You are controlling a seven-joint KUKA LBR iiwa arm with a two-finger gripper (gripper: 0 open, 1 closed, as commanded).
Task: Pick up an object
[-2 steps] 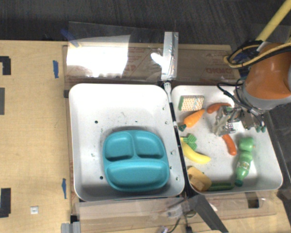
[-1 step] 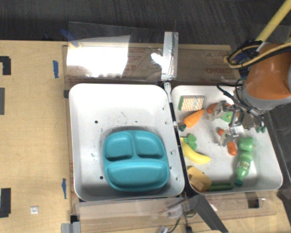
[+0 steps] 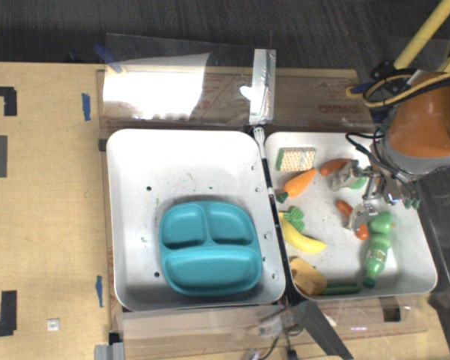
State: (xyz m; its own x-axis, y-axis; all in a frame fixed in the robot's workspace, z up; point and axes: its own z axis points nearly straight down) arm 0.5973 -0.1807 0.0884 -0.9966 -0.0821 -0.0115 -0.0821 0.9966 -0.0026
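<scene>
arm over the right bin, above a scatter of toy food

the gripper (image 3: 369,190) hangs over the right bin (image 3: 427,272); whether it is open or closed, i cannot tell. a carrot (image 3: 298,184), a banana (image 3: 304,238) and a green bottle (image 3: 376,250) lie there. a teal tray (image 3: 208,247) sits in the left bin (image 3: 127,201).

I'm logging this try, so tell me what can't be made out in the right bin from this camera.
- Gripper: in the camera view its metal parts blur together, so its state is unclear.
- Small orange pieces beside it: too small to identify.
- Tan object at the bin's near edge: blurred, unidentifiable.
- Arm: cut off by the right edge.
</scene>
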